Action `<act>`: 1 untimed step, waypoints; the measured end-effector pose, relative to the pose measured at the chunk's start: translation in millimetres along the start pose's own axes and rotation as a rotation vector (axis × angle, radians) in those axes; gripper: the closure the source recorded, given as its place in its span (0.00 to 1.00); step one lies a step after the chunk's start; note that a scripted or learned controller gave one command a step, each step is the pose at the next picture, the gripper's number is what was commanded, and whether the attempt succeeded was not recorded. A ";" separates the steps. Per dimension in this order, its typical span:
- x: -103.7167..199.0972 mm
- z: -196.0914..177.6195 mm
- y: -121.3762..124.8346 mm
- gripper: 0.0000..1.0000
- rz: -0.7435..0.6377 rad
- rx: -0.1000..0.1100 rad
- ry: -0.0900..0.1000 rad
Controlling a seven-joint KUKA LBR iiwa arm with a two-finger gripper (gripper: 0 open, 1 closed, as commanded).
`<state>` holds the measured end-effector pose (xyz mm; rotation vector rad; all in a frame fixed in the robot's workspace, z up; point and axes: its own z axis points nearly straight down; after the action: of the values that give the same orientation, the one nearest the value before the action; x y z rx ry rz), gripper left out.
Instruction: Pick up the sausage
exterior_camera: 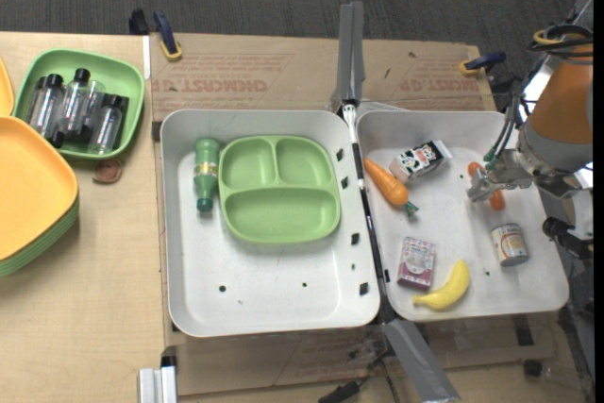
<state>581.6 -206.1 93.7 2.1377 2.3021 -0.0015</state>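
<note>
Even, diffuse overhead lighting, soft short shadows under objects, mild glare on the white bins, bright highlight at the arm near the right edge, moderate sharpness, slight softness toward the corners

Carrot, banana, green tray

The 2 bins are white, the divided plate and bottle green, the carrot orange with a green tip, the banana yellow, the carton black-and-white patched, the small packet pinkish, perhaps patterned, and the sausage orange-red.
</note>
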 end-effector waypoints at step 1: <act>-15.6 1.7 -5.5 1.00 0.016 -0.001 0.000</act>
<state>577.2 -222.1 92.1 2.1549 2.2846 -0.0003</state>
